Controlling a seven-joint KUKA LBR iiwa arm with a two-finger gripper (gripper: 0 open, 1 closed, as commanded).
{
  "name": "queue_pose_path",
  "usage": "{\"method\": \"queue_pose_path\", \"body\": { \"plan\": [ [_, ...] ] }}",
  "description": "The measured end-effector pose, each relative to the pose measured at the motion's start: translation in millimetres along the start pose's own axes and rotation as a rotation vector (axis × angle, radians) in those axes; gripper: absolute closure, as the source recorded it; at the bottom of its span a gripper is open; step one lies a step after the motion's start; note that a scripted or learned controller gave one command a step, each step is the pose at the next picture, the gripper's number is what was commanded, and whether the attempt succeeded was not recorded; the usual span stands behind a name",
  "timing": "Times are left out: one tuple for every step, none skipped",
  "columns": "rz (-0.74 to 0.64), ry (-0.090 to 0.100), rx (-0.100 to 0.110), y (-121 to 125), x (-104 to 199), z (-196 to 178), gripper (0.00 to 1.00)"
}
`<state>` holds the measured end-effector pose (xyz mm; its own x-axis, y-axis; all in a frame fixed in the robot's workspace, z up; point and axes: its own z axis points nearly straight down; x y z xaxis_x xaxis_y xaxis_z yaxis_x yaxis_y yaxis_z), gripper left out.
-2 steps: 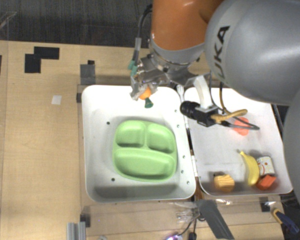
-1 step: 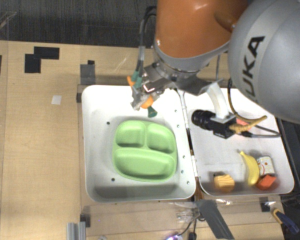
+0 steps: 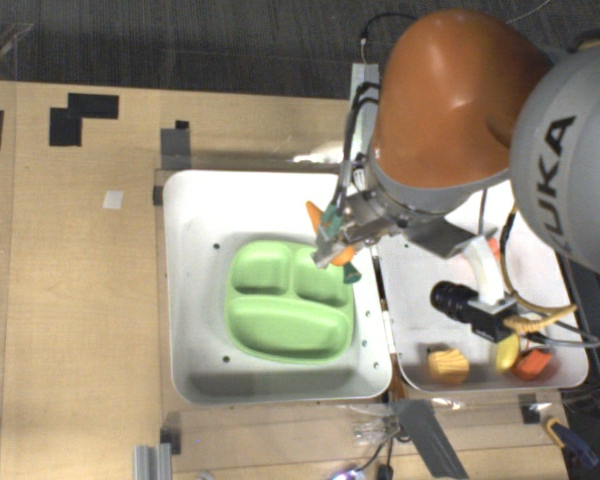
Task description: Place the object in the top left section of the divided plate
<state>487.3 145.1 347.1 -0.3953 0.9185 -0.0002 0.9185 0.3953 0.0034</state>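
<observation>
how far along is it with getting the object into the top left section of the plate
Done: the gripper has an orange carrot-like object between its fingers, above the green divided plate's upper right edge. In hand: carrying it across. Left: reaching the top left section and releasing; nothing lies there yet.

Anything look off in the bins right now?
Nothing spilled or damaged. The green divided plate lies flat in the left bin, slightly rotated against the bin's edges. The gripper sits over the plate's upper right corner, with something orange beside it. Toy items cluster in the right bin's lower part.
</observation>
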Motion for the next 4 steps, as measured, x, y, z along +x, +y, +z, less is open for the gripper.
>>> {"method": "queue_pose_path", "body": {
  "plan": [
    [-0.126, 0.000, -0.002, 44, -14, 20, 1.00],
    [-0.174, 0.000, -0.001, 43, 15, 55, 1.00],
    [-0.347, 0.001, 0.000, 26, -5, 147, 1.00],
    [-0.446, -0.003, -0.005, -10, -62, 44, 1.00]
  ]
}}
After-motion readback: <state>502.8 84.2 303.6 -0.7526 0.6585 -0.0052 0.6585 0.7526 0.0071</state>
